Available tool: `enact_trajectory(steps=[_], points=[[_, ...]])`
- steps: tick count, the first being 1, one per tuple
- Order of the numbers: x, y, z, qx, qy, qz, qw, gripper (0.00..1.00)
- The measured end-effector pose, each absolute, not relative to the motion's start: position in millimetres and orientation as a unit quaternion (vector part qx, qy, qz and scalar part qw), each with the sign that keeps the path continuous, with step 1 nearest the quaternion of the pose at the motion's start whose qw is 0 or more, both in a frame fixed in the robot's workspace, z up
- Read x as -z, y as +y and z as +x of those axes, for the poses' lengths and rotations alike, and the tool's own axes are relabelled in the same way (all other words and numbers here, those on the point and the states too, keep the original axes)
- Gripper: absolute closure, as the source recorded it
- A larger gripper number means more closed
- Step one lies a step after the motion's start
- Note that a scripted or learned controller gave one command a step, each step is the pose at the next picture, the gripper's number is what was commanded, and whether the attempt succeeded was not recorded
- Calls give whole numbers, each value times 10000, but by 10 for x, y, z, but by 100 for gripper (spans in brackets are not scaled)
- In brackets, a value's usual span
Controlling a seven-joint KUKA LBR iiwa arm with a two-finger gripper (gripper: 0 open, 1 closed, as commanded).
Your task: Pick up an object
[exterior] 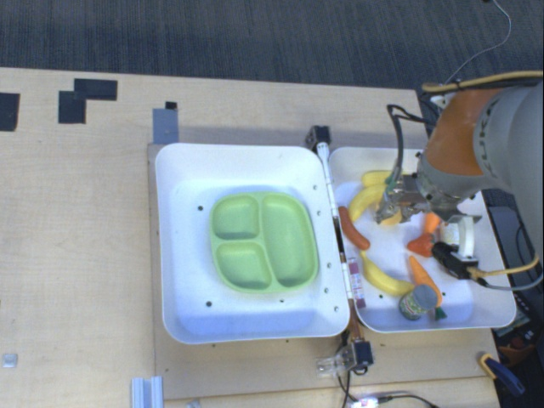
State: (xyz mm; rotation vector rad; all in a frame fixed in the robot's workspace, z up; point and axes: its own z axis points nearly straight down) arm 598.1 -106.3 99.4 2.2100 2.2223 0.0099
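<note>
My gripper [393, 206] is down in the right bin [493, 313], near its upper middle, at the right end of a yellow banana [365, 199]. It is not clear from above whether it holds the banana. Close to the banana's lower left lies a red sausage [354, 230]. Below the gripper sit a second banana [384, 279], an orange carrot [424, 277] and a grey-green round object [415, 303]. Two small orange pieces [422, 246] lie just right of the gripper.
The left bin [183, 228] holds a green divided plate [263, 240]. The grey arm with its orange band [455, 138] reaches in from the right above the right bin. Cables run along the right bin's right side. A black clamp [320, 135] sits between the bins at the top.
</note>
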Motion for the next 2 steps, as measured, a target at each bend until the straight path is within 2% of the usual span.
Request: enact_trajectory(steps=[1, 2], points=[[-1850, -544, 5071, -13, 7087, 7055, 6, 100], [-2010, -85, 4872, -10, 7089, 7053, 0, 100]])
